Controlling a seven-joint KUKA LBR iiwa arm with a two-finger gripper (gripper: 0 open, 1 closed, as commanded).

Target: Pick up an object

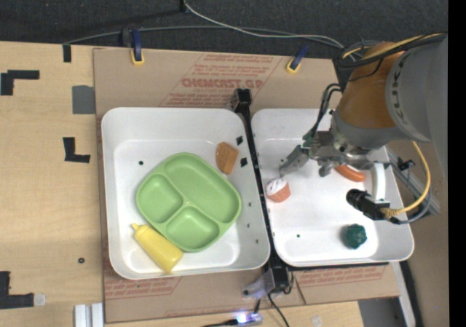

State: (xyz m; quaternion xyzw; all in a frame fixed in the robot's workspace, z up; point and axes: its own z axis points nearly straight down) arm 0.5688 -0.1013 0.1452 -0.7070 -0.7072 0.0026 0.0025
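Note:
My gripper (308, 164) hangs over the upper middle of the right bin (320, 249), its fingers spread open with bare bin floor between them. Its left finger (292, 161) points toward a small orange and white object (277, 189) lying just below it near the bin's left wall. An orange-red object (352, 171) lies right of the gripper, partly hidden under the wrist. A dark green object (354, 235) rests in the bin's lower right corner.
The left bin (116, 172) holds a green divided plate (188, 202), a yellow bottle (156, 247) at its lower left, and a brown piece (226, 157) near the divider. A black fitting with a yellow cable (366, 204) hangs from the arm over the right bin.

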